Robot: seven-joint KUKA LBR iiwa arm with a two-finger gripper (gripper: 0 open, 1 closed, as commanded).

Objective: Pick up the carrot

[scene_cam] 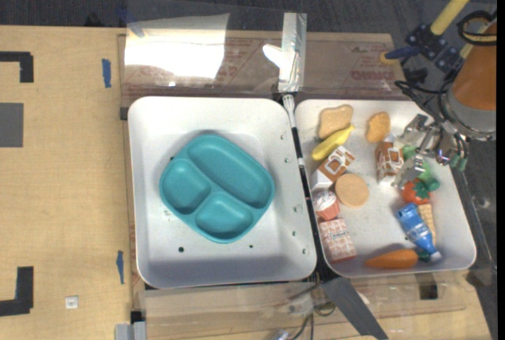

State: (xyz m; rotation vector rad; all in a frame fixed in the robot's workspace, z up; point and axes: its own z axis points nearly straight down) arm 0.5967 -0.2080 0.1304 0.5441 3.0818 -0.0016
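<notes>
The carrot point(391, 259) lies on its side at the lower edge of the right bin point(461, 208), near the bottom right of the frame, with its pointed end toward the left. Just above it and touching or nearly touching is a blue bottle point(417, 229), which lies at a slant.

The gripper point(430, 147) is in the upper right part of the same bin, well apart from the carrot, and I cannot tell if its fingers are apart or together, because the metal parts mix with the small things under them. Just below it there is a red tomato with a green top point(417, 188).

More to the left in this bin are a slice of bread point(334, 120), a yellow banana point(331, 144), a round cookie point(352, 191) and some small cartons point(338, 239).

The left bin point(150, 236) holds a teal divided plate point(216, 186), which sits in the middle of it. Both bins rest on the tabletop point(55, 196), which is light wood at the left side of the frame.
</notes>
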